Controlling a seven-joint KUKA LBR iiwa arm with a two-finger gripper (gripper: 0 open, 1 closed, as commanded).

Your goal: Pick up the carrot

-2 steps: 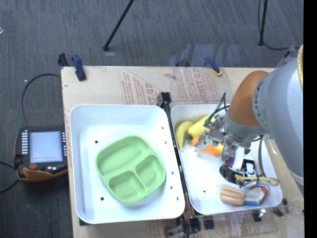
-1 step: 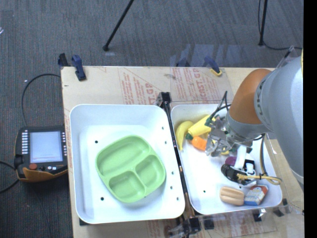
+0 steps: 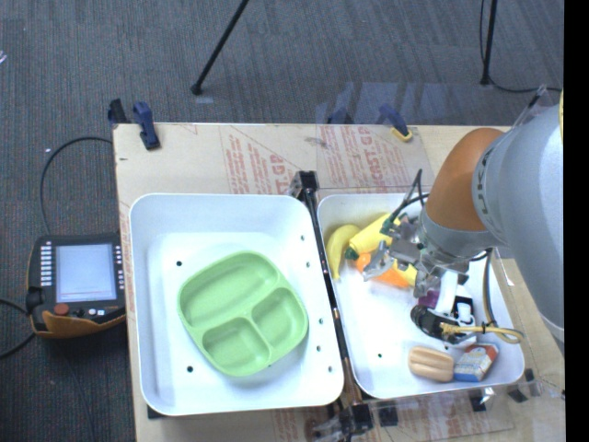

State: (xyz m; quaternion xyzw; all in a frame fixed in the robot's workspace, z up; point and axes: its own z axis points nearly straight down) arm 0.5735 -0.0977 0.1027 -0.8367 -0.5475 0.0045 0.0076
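A carrot, bright orange and short, lies in the right-hand white bin, right of the frame's centre. It sits in the bin's upper half, just below and right of a yellow banana, and only a small orange wedge of it shows. The rest is hidden under the grey arm's wrist, so its full shape and pose cannot be made out.

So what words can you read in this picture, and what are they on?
Red printing on the cardboard sheet under the bins: upside down and too blurred to read.
Screen of the handheld controller: too small to read.
Small blue packet: markings too small to read.
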